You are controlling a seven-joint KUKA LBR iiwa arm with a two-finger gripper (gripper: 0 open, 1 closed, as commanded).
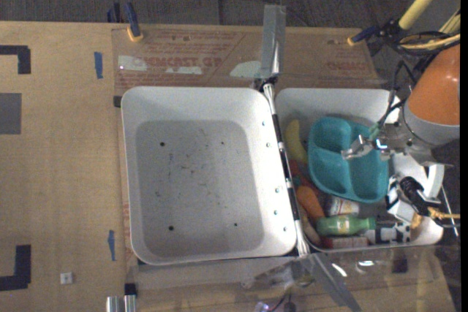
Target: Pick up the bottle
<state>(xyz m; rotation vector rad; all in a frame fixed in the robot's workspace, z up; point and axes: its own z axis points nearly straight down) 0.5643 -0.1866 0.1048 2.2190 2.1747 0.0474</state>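
Note:
A green bottle (344, 225) lies on its side along the front wall of the right bin (329, 100), cap end pointing left. My gripper (356, 150) hangs over a teal divided tray (344, 172) in the middle of that bin, behind the bottle and well apart from it. Nothing shows in the gripper's grasp. The grey arm with its orange band (439, 95) comes in from the right.
A yellow banana (294, 140) and an orange carrot (310, 201) lie along the right bin's left wall. A black and white item (387, 234) lies just right of the bottle. The left bin (146, 120) adjoins on the left. A metal divider post (272, 40) stands behind.

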